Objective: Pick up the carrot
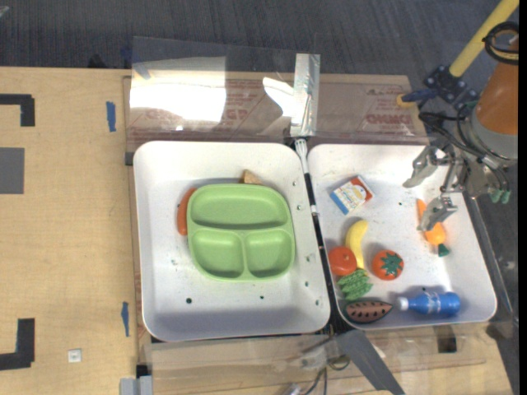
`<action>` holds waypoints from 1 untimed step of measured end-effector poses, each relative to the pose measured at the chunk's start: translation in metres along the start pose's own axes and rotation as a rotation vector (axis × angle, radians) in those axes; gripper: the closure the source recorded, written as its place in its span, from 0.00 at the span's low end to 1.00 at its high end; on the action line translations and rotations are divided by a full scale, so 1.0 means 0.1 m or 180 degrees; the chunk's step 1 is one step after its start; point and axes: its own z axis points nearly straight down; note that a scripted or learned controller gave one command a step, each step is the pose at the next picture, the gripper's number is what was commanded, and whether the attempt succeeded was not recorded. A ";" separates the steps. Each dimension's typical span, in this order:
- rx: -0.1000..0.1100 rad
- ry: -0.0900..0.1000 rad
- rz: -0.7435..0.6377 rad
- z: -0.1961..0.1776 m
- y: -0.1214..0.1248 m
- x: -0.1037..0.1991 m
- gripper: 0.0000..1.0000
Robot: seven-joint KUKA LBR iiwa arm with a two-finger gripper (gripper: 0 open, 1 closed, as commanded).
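Here, carrot in right bin, just below gripper

Orange carrot, green divided plate, yellow banana, blue bottle, white bins

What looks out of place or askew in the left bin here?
The green divided plate lies on top of other items: an orange-red piece pokes out at its left edge and a tan piece at its top edge. What they are is hidden by the plate.
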 end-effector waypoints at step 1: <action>0.0004 -0.0019 0.0226 1.01 -0.37 -0.03 0.00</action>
